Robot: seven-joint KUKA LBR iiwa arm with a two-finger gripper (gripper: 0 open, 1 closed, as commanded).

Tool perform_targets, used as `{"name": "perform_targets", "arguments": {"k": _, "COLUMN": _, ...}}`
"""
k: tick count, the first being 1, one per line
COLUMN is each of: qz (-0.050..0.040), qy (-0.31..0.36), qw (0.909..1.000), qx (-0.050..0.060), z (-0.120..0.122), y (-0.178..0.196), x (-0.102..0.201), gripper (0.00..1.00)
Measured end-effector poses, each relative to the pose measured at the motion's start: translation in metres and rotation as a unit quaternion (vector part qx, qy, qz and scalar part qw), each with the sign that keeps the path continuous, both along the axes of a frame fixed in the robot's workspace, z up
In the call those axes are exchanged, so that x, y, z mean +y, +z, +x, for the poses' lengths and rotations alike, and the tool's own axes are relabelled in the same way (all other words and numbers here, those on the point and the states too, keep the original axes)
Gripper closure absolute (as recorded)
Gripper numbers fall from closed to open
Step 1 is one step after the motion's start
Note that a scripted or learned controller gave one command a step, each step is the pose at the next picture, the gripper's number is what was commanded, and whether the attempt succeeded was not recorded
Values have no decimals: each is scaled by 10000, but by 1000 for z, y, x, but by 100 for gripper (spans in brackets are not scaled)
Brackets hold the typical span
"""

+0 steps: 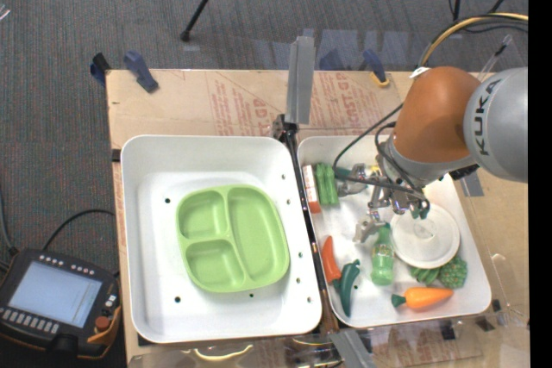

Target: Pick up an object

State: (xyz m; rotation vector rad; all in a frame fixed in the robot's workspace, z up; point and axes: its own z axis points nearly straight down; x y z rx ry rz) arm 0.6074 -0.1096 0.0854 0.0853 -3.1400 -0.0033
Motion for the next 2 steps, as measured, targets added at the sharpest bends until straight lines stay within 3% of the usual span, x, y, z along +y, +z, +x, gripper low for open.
{"name": "perform_targets", "arguments": {"k": 1, "qz": -3, "qy": 175, "qw": 9998, "qx": 22, "z": -60, "y": -1, "x": -7, "gripper": 0}}
{"name": "perform_targets", "arguments": {"k": 2, "qz": 1, "qy": 482, "qw": 9988, "qx": -1, "z": -1, "y": 0, "x": 1, "gripper": 0}}
